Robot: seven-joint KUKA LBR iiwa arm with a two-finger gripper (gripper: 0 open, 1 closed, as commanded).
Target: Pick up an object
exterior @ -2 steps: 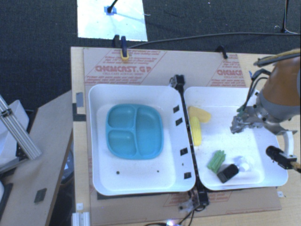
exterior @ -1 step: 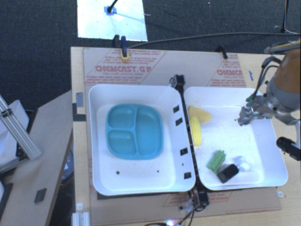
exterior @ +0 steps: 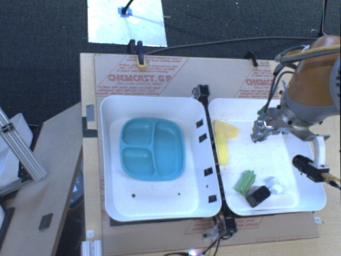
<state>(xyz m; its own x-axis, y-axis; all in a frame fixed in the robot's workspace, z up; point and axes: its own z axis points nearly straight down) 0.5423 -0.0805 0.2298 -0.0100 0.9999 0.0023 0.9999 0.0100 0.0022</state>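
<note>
Brown bench (exterior: 160, 71), 2 white bins, tool (exterior: 259, 133) over right bin (exterior: 314, 199).

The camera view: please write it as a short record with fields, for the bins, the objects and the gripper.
left bin: holds a blue divided plate
right bin: holds the loose objects
yellow object: by the wall between the bins
green object: near the front, beside a black object
white object: just right of the black one
gripper: above the right bin, grasp state unclear
</note>
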